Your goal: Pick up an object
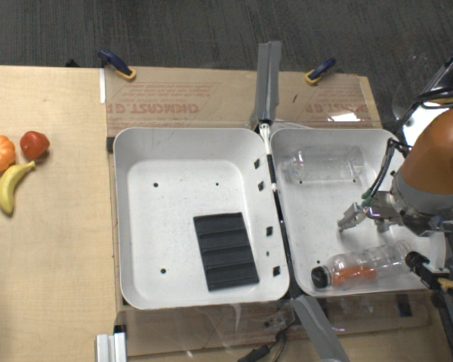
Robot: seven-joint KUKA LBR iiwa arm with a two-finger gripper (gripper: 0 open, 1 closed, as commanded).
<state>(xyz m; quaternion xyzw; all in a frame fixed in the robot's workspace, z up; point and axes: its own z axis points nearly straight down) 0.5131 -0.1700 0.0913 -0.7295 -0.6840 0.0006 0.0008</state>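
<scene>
Clear plastic is what the right bin (328, 138) offers: a bottle (359, 268) with a black cap lying on its side near the front wall, and a see-through tumbler (323, 166) lying at the far side. The pincer (355, 217) hangs between them, just above the bottle, its fingers slightly spread with nothing between them. This looks like the approach step, nothing lifted yet. Next it would need to line up over the bottle, lower, then close. A black ridged block (225, 250) lies in the left bin (136, 225).
</scene>
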